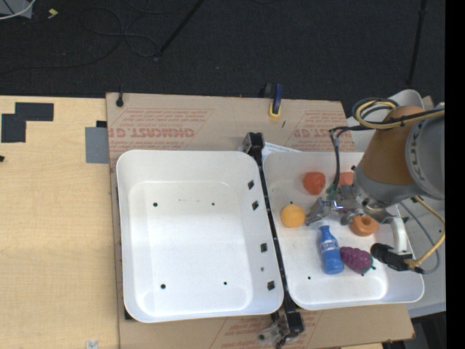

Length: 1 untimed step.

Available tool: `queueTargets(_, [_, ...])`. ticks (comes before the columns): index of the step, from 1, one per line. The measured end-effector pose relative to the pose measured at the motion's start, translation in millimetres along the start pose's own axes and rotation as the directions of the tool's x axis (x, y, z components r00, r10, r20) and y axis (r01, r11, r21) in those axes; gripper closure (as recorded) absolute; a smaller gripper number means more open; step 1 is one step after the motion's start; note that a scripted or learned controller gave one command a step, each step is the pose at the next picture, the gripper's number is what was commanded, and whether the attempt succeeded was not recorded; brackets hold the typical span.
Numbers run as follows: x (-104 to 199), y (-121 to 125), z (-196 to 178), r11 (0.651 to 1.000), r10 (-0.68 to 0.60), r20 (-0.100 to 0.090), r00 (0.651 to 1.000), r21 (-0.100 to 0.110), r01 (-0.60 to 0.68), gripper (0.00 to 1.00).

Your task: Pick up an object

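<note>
The right white bin (407, 291) holds several small objects. A yellow-orange ball (292, 216) lies near its left wall, with a red-orange piece (314, 182) behind it. A blue bottle (330, 249) lies in the middle, a purple grape-like toy (356, 259) to its right, and an orange ring-like piece (363, 225) behind that. My gripper (318, 212) is low in this bin, just right of the yellow-orange ball and just above the bottle's cap. The arm's wrist hides part of the bin's right side. I see no object held by the gripper.
The left white bin (138, 195) sits beside the right one, a black-clipped divider (263, 217) between them. Cables (407, 260) loop around the arm's wrist over the right bin's right edge. Both bins rest on cardboard (182, 122), with a blue-and-yellow clamp (275, 100) at the back.
</note>
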<state>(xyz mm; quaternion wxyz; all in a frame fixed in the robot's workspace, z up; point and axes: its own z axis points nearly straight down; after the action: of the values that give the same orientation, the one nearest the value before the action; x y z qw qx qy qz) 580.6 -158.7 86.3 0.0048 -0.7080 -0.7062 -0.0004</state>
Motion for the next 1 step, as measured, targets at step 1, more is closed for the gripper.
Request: queueTargets(1, [-31.4,52.9,1.4,1.000,-0.007,0.006,1.000,0.003,0.007,0.00])
